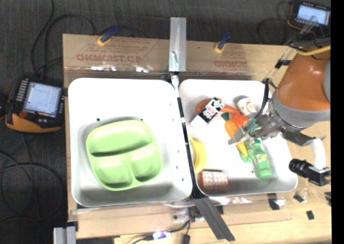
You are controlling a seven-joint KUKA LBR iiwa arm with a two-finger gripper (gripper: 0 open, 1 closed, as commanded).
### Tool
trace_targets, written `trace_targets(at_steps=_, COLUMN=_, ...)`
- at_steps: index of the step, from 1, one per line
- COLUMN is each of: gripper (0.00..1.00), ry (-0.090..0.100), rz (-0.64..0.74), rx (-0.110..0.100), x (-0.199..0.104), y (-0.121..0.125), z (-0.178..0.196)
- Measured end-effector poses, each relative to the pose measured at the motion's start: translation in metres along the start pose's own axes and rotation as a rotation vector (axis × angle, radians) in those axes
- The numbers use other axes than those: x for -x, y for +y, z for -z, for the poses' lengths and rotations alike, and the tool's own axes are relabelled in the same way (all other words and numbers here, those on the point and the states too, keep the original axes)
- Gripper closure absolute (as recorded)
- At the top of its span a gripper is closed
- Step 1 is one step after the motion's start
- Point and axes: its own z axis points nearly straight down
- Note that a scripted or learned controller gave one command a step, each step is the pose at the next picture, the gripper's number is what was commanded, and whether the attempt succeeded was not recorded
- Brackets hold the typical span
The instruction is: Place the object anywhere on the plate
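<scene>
Jaws (248, 134) hover over right bin's (279, 184) clutter, touching green bottle (260, 160); grip state unclear; plate (124, 153) sits well apart.

You are looking at a brown cardboard sheet (134, 57) under the bins, and it is showing faint reddish printed lettering on its left half and again on its right half (231, 64), too blurred to spell out with any certainty. The two pendant screens, left (38, 99) and upper right (313, 15), are glowing, but nothing on them is reading clearly.
</scene>
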Motion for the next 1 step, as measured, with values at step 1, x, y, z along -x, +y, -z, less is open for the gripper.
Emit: trace_targets(at_steps=1, gripper=1.0, ry=-0.001, rz=0.218, rx=-0.001, x=-0.0576, y=0.0413, z=-0.0269)
